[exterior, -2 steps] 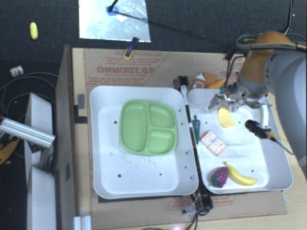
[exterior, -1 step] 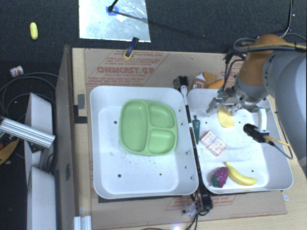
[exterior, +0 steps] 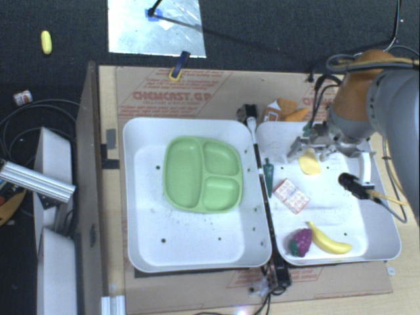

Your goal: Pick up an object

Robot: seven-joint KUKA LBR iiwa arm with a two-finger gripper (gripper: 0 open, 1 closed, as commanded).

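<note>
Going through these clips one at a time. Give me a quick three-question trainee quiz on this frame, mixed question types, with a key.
1. True or false: the green divided plate lies in the left bin.
2. Which object lies nearest the gripper? A) banana B) pale yellow object C) purple grapes
3. Fill in: the banana and the grapes lie side by side near the ____ edge of the right bin.

Key: 1 true; 2 B; 3 front.
</note>
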